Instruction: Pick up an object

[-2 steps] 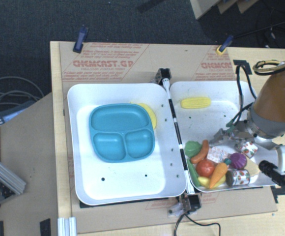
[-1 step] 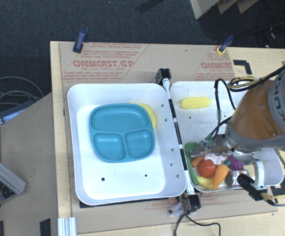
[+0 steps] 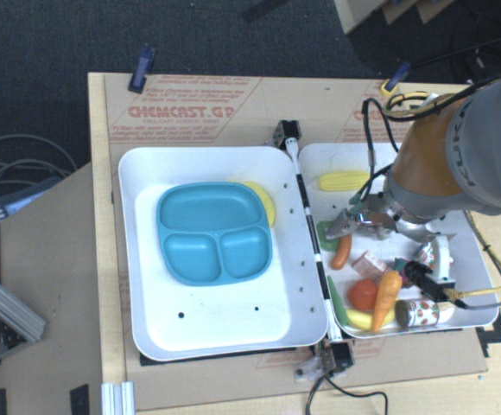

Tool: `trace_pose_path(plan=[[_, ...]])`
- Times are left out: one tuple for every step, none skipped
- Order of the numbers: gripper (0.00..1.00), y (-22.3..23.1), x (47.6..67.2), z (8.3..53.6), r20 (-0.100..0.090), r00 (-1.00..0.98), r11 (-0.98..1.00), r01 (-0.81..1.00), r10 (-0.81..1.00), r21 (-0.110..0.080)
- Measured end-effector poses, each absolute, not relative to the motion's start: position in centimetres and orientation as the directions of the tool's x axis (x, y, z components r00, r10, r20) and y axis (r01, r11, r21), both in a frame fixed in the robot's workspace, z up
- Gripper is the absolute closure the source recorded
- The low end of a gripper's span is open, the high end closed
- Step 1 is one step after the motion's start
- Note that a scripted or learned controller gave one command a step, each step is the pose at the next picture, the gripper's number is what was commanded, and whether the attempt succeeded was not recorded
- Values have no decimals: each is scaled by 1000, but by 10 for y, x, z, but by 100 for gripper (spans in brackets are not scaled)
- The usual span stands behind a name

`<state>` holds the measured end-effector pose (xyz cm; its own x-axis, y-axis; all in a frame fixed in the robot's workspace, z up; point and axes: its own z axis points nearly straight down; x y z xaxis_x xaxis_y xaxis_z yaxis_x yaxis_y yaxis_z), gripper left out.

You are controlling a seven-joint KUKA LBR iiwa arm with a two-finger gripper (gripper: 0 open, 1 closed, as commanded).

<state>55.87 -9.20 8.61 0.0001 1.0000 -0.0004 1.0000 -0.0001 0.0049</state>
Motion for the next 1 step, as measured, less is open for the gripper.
trace_pose_path(plan=[[100,-91,559,96,1,0,0,1000,1000,6]])
